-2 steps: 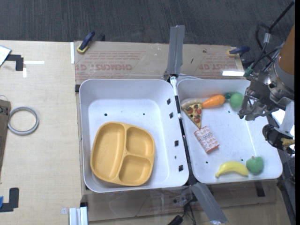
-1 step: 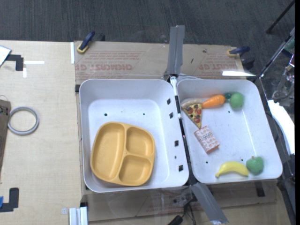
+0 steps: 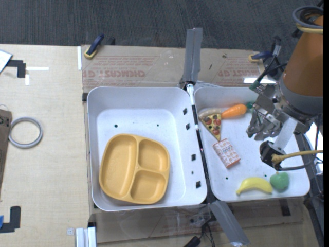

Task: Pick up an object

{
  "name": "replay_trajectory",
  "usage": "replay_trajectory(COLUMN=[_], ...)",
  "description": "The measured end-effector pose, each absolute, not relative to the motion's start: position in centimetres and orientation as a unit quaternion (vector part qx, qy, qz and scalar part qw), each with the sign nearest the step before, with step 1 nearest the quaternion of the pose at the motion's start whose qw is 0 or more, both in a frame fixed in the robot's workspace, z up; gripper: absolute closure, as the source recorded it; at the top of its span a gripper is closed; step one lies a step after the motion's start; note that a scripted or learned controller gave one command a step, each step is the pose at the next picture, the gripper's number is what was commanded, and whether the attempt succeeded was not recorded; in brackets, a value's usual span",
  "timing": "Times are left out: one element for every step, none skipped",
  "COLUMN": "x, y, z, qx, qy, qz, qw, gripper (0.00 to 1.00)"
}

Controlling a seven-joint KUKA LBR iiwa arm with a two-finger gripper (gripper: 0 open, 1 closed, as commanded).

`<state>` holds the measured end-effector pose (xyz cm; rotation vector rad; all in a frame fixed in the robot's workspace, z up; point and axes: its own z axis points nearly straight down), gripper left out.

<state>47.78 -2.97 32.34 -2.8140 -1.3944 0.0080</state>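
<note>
Orange against the white plastic, the toy carrot (image 3: 234, 111) lies in the right bin (image 3: 241, 187), just to the left of the tool (image 3: 261, 129) and slightly farther from the camera. The tool hangs over that bin's right part with its dark fingers pointing down; nothing shows between them, and whether they are spread or closed cannot be told. Touching the carrot's left end is a pizza slice (image 3: 212, 124), and left of the tool and nearer the camera lies a small pink-and-white packet (image 3: 226, 153). Nearer the camera than the tool, at the bin's front edge, a yellow banana (image 3: 254, 186) lies just beside a green apple (image 3: 279, 181). Well to the tool's left, the left bin (image 3: 133, 103) holds a yellow divided plate (image 3: 135, 168). Far left on the bench (image 3: 46, 189) rests a roll of tape (image 3: 24, 132).
</note>
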Motion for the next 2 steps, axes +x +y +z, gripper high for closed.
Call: replay_trajectory(x=[47.8, 52.2], y=[-4.5, -3.8], z=[31.8, 34.4], qx=[-0.859, -0.876], qy=[-0.511, -0.481], qz=[0.0023, 0.0019], qw=[0.001, 0.000], gripper=[1.00, 1.00])
